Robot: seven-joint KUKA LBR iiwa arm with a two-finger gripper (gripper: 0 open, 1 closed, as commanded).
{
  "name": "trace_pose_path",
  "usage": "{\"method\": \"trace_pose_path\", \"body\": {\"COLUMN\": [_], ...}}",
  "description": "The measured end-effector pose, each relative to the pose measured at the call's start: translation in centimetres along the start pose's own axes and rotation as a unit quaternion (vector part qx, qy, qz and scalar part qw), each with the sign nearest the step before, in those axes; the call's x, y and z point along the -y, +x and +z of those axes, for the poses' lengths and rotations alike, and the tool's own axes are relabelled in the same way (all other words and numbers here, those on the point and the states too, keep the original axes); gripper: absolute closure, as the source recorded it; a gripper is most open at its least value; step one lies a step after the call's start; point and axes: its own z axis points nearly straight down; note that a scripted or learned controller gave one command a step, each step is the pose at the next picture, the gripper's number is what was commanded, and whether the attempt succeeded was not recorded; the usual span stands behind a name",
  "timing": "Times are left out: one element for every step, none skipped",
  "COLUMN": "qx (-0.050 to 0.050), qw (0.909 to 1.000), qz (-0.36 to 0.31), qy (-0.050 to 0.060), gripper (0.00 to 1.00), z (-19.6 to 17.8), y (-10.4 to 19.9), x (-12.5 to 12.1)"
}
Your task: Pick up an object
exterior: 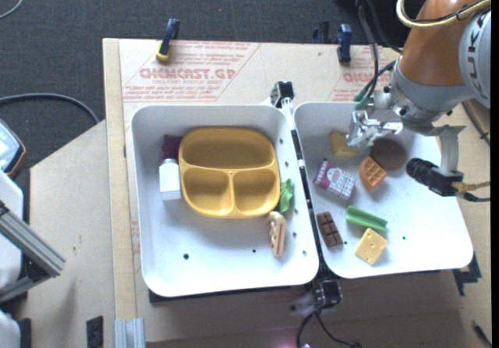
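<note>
My gripper (365, 133) hangs over the far part of the right bin (437, 257), below the arm's orange band. Just under it to the left lies a tan flat piece (340, 144), and a brown round object (388, 153) sits right beside it. An orange waffle (373, 172) and a pink packet (334, 179) lie a little nearer the front. Further forward are a green stick (366, 218), a yellow cheese wedge (371, 246) and a chocolate bar (330, 229). I see nothing held in the gripper.
The left bin (156, 261) holds a yellow divided plate (230, 171), a white bottle (169, 179), a maroon item (171, 143), a green piece (286, 196) and a bread roll (276, 233). A black cylinder (425, 172) on the arm juts over the right bin.
</note>
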Motion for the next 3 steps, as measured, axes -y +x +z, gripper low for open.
{"method": "trace_pose_path", "body": {"qx": [0.001,0.001,-0.001], "qw": [1.0000,1.0000,1.0000], "qz": [0.002,0.003,0.002], "qy": [0.001,0.001,0.005], "gripper": [1.00,1.00,1.00], "z": [0.6,-0.6,1.3], "y": [0.7,-0.4,0.4], "x": [-1.8,-1.6,-1.6]}}
